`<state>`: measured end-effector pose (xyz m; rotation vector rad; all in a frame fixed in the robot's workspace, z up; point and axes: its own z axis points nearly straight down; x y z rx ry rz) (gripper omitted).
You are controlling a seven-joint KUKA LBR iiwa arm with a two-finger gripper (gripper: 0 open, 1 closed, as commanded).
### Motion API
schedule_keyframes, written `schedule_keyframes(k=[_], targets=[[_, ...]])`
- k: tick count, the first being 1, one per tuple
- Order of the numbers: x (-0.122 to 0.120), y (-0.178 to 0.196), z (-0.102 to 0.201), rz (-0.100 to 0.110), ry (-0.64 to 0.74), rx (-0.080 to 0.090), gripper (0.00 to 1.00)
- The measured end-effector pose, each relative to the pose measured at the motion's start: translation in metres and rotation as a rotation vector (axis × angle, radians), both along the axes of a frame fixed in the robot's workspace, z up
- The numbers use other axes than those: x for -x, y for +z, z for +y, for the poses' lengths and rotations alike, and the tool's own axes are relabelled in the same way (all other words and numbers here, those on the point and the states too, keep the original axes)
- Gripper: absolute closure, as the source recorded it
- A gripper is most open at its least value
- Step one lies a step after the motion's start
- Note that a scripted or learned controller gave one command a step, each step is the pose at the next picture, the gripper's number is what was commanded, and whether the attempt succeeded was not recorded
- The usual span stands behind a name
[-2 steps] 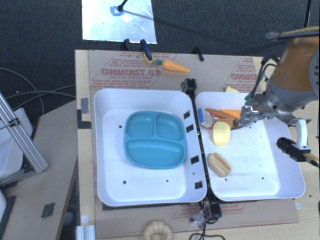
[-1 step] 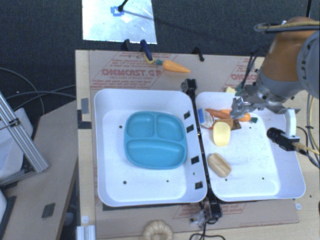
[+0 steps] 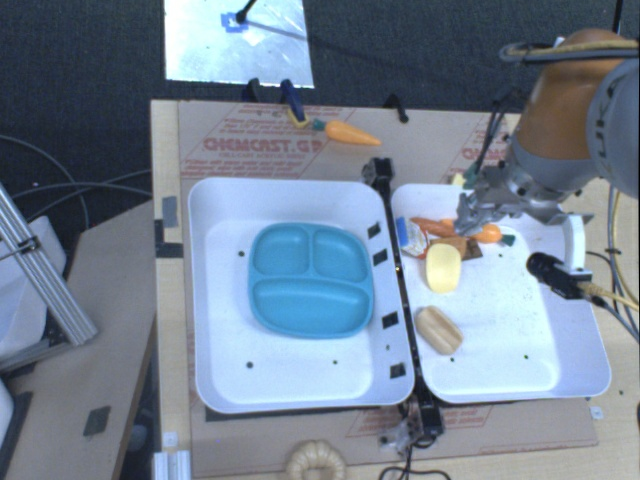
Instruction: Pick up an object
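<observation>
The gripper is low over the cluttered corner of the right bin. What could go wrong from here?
1. The gripper sits over a tight cluster: orange carrot pieces, a yellow block and a small blue item. It may pinch two things or push one away.
2. This cluster lies near the divider between the bins, so a finger could strike that wall.
3. The tan bread piece lies apart and looks easier.

My arm (image 3: 570, 118) comes in from cam right, grey w/ orange band above wrist, bent downward at upper right of frame. Wrist angled down-left. Gripper (image 3: 470, 223) sits low, pointing down; fingertips too small and dark to resolve. A black cable runs along the arm.
</observation>
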<state>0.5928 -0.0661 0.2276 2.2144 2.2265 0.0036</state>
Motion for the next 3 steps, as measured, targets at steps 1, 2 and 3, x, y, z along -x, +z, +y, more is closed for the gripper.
schedule_keyframes(k=[1,2,3], targets=[[-0.01,-0.01,-0.002,-0.001,0.0,0.002,1.0],[0.002,0.004,-0.007,0.001,-0.004,0.0,1.0],[-0.007,0.007,-0.008,-0.001,-0.001,0.001,1.0]])
